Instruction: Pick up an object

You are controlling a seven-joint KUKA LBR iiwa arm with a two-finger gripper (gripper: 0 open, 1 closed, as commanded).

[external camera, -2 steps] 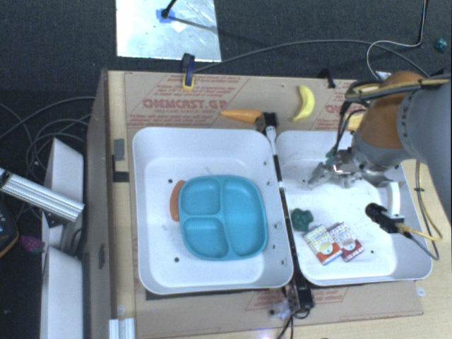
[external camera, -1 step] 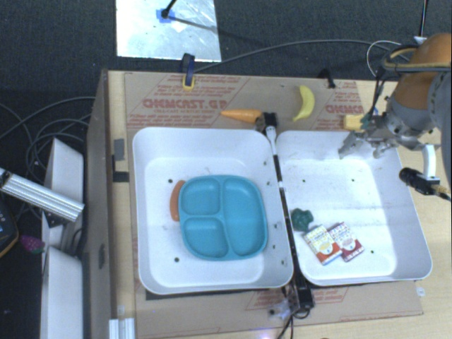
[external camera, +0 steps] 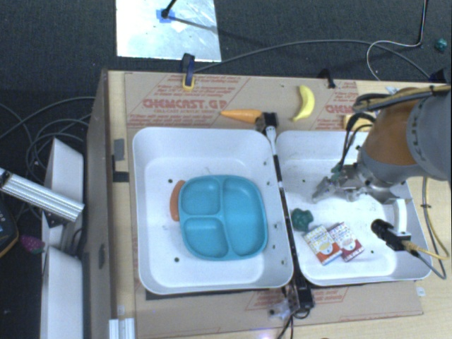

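Red-white packets [external camera: 333, 241] lie below the claw [external camera: 330, 186], apparently spread apart, holding nothing.

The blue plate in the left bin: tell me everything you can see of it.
The blue plate is a light blue tray with rounded corners, split by raised ridges into three compartments: two smaller ones on its left side and a long one on the right. It looks like smooth plastic. It lies flat and slightly rotated on the floor of the left bin, right side up, with nothing in its compartments. An orange sausage-shaped thing lies along its left edge, touching it or nearly so.
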